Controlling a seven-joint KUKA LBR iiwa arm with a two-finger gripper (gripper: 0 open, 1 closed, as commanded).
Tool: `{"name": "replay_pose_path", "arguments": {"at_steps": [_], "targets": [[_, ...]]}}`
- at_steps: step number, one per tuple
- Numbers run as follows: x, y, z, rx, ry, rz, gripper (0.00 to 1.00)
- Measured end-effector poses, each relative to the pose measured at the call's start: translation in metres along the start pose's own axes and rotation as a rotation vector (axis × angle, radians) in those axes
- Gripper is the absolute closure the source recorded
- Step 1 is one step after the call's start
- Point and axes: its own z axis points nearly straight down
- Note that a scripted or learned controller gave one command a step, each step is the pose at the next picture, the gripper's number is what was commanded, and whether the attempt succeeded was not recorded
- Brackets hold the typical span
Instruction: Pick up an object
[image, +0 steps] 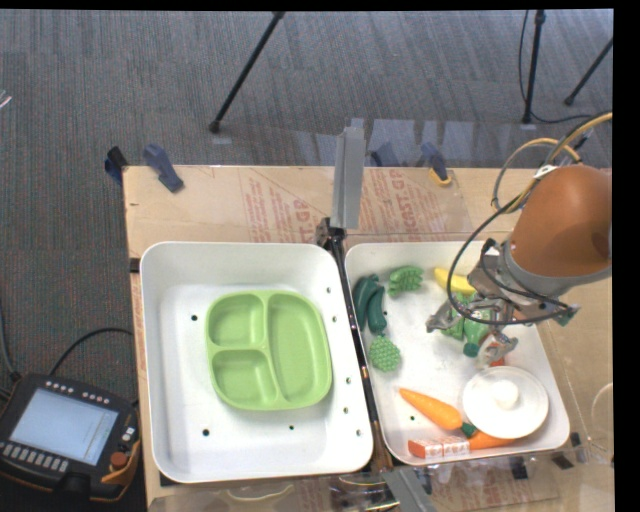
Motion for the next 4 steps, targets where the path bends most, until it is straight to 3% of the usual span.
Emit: {"name": "replay_pose_path", "arguments": {"at_steps": [1,2,3,4], "targets": [[-0.002,0.000,-0.010,0.003,-0.005,0.000,1.00],[-0.002,0.000,-0.010,0.002,-0.005,0.000,0.00],[0.008,-0.032,0.021,-0.005,0.007,-0.085,0.00],[0.022,-0.017,0.019,0.004,0.004,-0.122,0.00]]}}
